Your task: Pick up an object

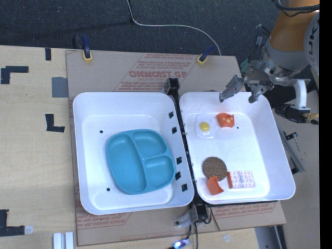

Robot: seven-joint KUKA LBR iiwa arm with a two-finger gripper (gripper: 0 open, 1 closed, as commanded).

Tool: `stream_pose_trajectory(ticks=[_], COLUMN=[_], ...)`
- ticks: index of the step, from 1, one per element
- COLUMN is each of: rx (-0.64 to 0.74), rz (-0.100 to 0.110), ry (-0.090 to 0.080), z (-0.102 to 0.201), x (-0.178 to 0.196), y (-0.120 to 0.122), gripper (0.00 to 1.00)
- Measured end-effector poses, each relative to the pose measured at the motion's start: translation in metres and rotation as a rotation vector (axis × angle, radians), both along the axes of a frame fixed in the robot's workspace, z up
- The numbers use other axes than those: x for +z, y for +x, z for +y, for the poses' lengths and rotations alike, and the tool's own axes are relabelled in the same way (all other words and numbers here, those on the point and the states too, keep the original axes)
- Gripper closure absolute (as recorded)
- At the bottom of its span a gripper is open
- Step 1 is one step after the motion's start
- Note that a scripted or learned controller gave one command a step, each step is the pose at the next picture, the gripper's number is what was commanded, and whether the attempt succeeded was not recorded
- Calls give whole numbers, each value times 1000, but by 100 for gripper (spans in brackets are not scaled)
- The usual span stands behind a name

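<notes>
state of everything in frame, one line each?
pincer: open, holding nothing, above right bin's far edge
blue tray: flat in left bin, right side up
fried egg: flat, right bin
red piece: beside the egg
brown patty: flat, near side
orange piece: touching patty
patterned card: flat

The grey KUKA arm with its orange band (pixel 295 19) reaches in from the upper right, wrist angled down and to the left. Its two-finger gripper (pixel 242 91) hangs with dark fingers (pixel 228 92) spread apart, nothing between them.
</notes>
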State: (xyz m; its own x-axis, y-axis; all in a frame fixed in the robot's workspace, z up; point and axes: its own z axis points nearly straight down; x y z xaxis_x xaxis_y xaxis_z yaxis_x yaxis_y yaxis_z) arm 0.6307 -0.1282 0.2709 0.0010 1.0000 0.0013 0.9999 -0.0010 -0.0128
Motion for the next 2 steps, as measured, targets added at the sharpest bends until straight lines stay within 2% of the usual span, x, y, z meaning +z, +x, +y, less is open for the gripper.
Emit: stream_pose_trajectory(ticks=[1,2], rx=[3,2], rz=[-11,-7], ry=[-1,-2], z=[0,-3], x=[7,-40], y=[2,7], gripper=[0,0])
